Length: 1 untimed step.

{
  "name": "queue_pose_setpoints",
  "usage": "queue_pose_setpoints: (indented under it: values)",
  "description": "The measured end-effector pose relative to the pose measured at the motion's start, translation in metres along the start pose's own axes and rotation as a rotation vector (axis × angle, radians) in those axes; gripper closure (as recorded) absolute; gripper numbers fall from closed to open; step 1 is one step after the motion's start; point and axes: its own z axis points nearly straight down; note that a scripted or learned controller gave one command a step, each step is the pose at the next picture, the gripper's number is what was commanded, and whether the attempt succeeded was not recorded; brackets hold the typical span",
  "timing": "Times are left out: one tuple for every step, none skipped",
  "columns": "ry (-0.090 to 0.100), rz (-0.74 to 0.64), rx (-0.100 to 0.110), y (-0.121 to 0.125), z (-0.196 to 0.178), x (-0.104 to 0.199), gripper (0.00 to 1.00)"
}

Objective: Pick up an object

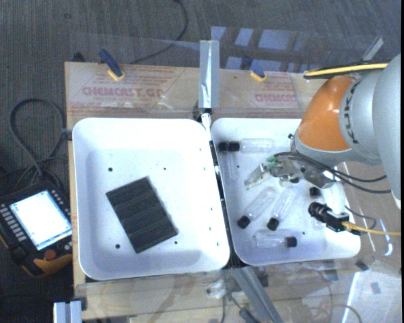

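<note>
Several clear plastic vials with black caps lie in the right bin (343, 247): one at the back (246, 145), two side by side in the middle (256, 207) (281, 209), one near the front (273, 239). My gripper (269, 169) hangs low over the middle of this bin, its fingers pointing left just above the middle vials. Nothing shows between its fingers. A flat black ribbed pad (141, 214) lies in the left bin (94, 147).
The grey arm with its orange band (326, 123) covers the right bin's back right corner. Cables and a black connector (323, 214) trail over the bin's right side. A handheld controller (34, 224) lies left of the bench.
</note>
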Motion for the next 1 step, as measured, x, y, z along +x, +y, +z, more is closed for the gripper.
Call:
queue_pose_setpoints:
  values:
    - [0.003, -0.068, 0.013, 0.0828, 0.0135, -0.0422, 0.00]
